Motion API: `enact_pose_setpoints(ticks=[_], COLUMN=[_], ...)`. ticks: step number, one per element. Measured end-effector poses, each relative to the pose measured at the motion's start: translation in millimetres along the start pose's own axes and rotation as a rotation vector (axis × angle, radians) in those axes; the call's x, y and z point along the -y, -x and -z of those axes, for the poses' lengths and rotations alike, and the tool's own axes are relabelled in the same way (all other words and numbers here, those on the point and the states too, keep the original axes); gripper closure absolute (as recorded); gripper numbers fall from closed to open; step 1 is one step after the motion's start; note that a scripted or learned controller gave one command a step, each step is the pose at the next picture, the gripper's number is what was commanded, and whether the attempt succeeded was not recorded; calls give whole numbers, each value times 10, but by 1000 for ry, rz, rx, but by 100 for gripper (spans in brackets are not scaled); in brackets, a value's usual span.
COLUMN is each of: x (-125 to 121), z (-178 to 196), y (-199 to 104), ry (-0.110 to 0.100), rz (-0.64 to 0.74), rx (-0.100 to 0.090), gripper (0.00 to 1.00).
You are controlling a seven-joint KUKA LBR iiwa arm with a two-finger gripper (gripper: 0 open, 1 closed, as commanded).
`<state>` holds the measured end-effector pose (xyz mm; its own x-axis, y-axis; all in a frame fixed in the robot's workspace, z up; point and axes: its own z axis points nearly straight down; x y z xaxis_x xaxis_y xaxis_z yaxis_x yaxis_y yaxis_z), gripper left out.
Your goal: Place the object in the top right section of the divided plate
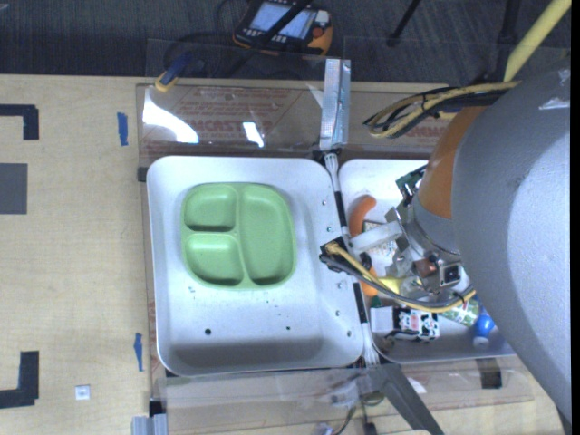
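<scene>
I see my arm [517,216] bent low over the right bin [381,172]; the end effector [412,265] state I cannot tell. The green divided plate [239,234] sits at centre-left.

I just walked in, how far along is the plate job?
Nothing is placed yet: the green divided plate in the left bin has nothing in its sections. The arm is down over the right bin, among the cluttered items there. Picking an object and moving it to the plate's top right section is left.
</scene>
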<state>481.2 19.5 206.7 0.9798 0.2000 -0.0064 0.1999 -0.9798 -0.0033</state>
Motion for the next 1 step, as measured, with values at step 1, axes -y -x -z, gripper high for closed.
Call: enact_pose_setpoints(ticks=[1], x=[302], z=[205], y=[-318], ry=[3], rz=[205], rx=[-2], gripper=[100])
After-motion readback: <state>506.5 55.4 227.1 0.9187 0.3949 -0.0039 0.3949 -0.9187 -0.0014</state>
